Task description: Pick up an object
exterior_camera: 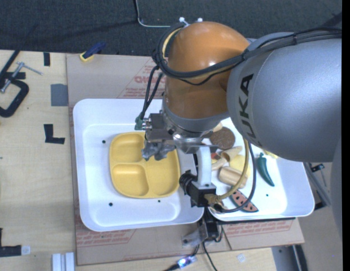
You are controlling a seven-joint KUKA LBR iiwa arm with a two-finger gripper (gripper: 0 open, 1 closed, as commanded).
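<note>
landmark: yellow divided plate, lying flat in the left bin, all places below given from it.
my gripper: hanging over the plate's upper right part, close above its rim, my orange-banded wrist bulking just above that.
fingers: cannot tell if released or clenched, dark hardware hides the tips; nothing visibly held between them.
task thing: the plate is my guess for the pick, it is what I am over. Sits mid-bin, near the bin's right wall.
handling (judgement): looks like hard plastic, stiff, light, smooth so likely slippery; shallow and broad, too wide to span, so no top grab across it.
where to take hold (judgement): pinch the raised rim, or the divider ridge between compartments, one finger each side.
pointing / long axis: roughly squarish with rounded corners, so no strong long axis; open side faces up, big compartment toward the top, two smaller ones toward the bottom; turned slightly against the bin walls.
right of plate: right bin with clutter: brown round piece, tan cylinder, green pepper-like thing, brown strip at its lower edge.
far left of plate: black clamp on the desk.
risk (judgement): rim slipping out when lifted.
</note>
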